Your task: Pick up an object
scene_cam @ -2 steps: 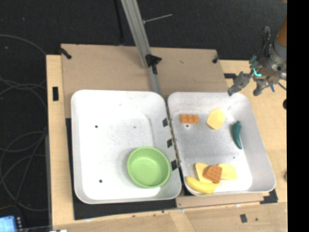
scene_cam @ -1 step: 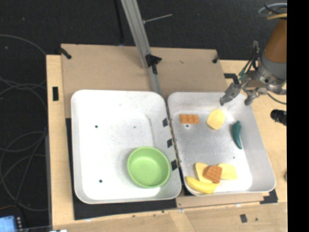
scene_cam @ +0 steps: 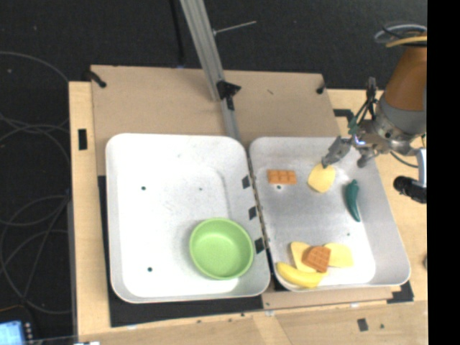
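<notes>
Two shallow white bins sit side by side on a wooden bench, seen from above at a slant. Nearest the viewer, the left bin [scene_cam: 144, 192] holds a green bowl [scene_cam: 221, 247] at its front right corner. At the front of the right bin [scene_cam: 388, 264] lies a cluster: a yellow banana [scene_cam: 298, 275], an orange-brown piece [scene_cam: 315, 258] and a yellow block [scene_cam: 341, 256], touching one another. Farther back lie a dark green pepper [scene_cam: 353, 200], a yellow lemon-like fruit [scene_cam: 321, 179] and an orange waffle-like block [scene_cam: 281, 177]. At the bin's far right, the gripper [scene_cam: 350, 154] hangs with its fingers spread, holding nothing, one fingertip just beside the yellow fruit.
</notes>
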Tool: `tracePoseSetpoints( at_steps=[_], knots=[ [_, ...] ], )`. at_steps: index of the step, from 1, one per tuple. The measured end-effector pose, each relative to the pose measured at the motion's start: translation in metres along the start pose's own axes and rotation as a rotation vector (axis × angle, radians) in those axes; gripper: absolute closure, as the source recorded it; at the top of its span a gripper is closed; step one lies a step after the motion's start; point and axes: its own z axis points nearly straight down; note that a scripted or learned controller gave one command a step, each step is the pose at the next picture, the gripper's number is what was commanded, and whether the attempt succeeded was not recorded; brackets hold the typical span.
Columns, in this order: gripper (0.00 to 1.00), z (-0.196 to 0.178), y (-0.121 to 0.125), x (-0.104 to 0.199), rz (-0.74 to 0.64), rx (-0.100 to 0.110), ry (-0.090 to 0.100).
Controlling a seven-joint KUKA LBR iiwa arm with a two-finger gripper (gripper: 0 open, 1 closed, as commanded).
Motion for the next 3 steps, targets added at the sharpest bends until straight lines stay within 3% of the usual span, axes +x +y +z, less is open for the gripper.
tracePoseSetpoints(
  at_steps=[1,2,3],
  knots=[
    [0.00,0.052,0.002,-0.012,0.000,-0.001,-0.001],
    [1.00,0.040,0.003,-0.013,-0.002,-0.005,-0.003],
    [1.00,-0.017,0.009,-0.004,-0.005,-0.009,0.004]
  ],
)
